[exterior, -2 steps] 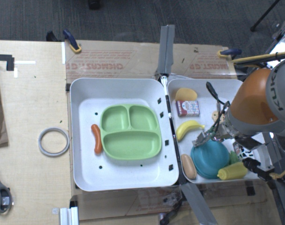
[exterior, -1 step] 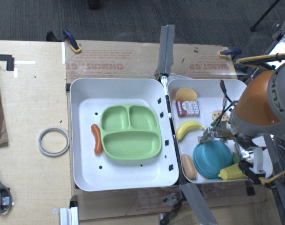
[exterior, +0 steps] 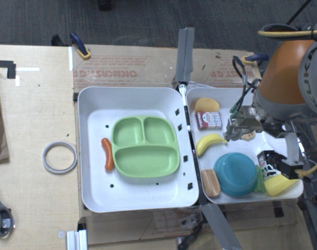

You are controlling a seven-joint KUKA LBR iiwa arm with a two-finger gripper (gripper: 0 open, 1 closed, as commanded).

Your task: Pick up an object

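Two white bins, one green tray, one sausage, one banana, hand state unclear

tray in left bin | banana, bowl in right bin

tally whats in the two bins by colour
green: 1, divided plate
orange: 1, hot dog
yellow: 3, banana, a rounded piece, a yellow item
red: 1, small box
blue: 1, bowl
tan: 1, bread roll
total: 8
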